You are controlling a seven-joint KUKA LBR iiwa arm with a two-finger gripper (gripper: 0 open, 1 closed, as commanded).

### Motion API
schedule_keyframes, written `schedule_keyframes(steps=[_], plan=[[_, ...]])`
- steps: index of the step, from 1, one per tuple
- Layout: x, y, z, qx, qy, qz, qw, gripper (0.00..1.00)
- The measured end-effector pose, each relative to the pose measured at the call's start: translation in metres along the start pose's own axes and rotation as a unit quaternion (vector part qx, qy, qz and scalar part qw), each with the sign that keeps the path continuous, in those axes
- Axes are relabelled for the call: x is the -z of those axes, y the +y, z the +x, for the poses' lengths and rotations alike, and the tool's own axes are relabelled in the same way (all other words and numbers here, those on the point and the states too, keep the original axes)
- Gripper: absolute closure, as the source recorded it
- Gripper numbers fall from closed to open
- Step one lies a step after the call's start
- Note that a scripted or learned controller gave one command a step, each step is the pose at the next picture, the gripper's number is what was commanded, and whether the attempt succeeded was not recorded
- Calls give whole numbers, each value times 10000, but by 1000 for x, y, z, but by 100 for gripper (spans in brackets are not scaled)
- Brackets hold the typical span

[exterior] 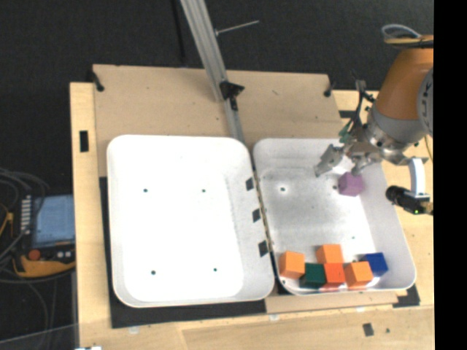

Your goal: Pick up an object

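Fingers of the gripper point(341, 162) stand apart with nothing between them, over the far part of the right bin point(306, 210). A purple block point(352, 184) lies just beside and below them, apart from the orange, green and blue blocks point(332, 267) crowded at the near wall. If the fingers close off-centre, they could nudge the purple block aside and come up bare.

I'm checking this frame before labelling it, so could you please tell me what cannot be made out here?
- Gripper: too small and blurred in the camera view to tell its state, or whether it touches the purple object.
- Purple object: its shape is unclear, as its top edge meets the gripper.
- Block pile at the right bin's near rim: blocks overlap, so the count is uncertain.
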State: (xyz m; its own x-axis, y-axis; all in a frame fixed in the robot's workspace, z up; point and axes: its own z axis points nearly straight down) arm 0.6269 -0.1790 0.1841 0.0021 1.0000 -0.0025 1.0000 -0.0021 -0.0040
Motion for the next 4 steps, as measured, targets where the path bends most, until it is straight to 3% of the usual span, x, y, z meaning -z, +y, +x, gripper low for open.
schedule_keyframes(steps=[1, 2, 3, 4], plan=[[-55, -7, 6, -13, 3, 0, 10000, 0], [-87, -7, 5, -22, -6, -25, 10000, 0], [-75, -6, 4, -45, 1, -50, 10000, 100], [-10, 0, 3, 2, 5, -61, 10000, 100]])
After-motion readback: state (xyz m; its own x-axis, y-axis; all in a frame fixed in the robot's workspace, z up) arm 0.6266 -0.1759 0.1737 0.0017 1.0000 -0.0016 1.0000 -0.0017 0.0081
